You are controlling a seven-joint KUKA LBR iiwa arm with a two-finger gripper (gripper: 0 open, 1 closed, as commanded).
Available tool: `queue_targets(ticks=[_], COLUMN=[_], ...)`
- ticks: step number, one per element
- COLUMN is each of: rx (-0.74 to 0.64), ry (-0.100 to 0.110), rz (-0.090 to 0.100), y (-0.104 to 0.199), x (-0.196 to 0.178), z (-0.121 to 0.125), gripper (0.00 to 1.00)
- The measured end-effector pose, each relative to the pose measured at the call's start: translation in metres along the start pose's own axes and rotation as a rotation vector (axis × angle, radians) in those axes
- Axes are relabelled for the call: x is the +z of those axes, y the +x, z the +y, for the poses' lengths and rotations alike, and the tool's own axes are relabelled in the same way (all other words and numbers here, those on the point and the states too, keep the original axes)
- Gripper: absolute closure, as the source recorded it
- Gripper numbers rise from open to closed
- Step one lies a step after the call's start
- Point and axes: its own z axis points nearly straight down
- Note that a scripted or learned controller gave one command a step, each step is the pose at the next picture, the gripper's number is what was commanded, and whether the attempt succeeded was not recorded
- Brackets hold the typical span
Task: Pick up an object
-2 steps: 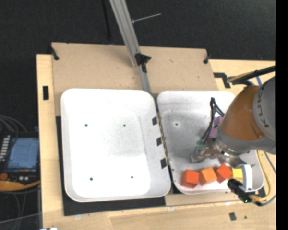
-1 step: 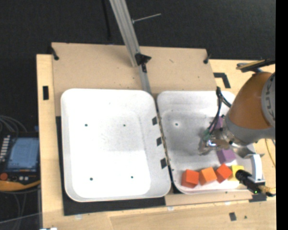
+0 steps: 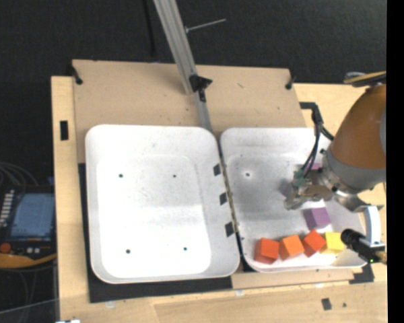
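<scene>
Dark matte floor is surrounding a pale plywood worktop (image 3: 175, 89) carrying two shallow white plastic bins with rounded corners. Left bin (image 3: 155, 200) is showing a speckled, scuffed base. Right bin (image 3: 256, 153) is holding small blocks along its near wall: a red-orange cube (image 3: 266, 249), an orange cube (image 3: 291, 245), a tilted red-orange cube (image 3: 314, 241), a yellow cube (image 3: 334, 240), plus a purple square block (image 3: 316, 217) just above them. Grey arm with glossy orange band (image 3: 363, 136) is reaching in from the right. End effector (image 3: 300, 195) is hanging over the right bin, just beside the purple block; grip state: can't tell.
</scene>
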Motion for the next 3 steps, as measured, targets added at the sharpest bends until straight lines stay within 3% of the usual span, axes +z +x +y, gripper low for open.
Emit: queue_targets(ticks=[1, 3], rx=[0.000, -0.004], ry=[-0.003, 0.008], rz=[-0.001, 0.003], y=[-0.003, 0.105], x=[-0.063, -0.059], z=[-0.003, 0.018], gripper=[1.00, 1.00])
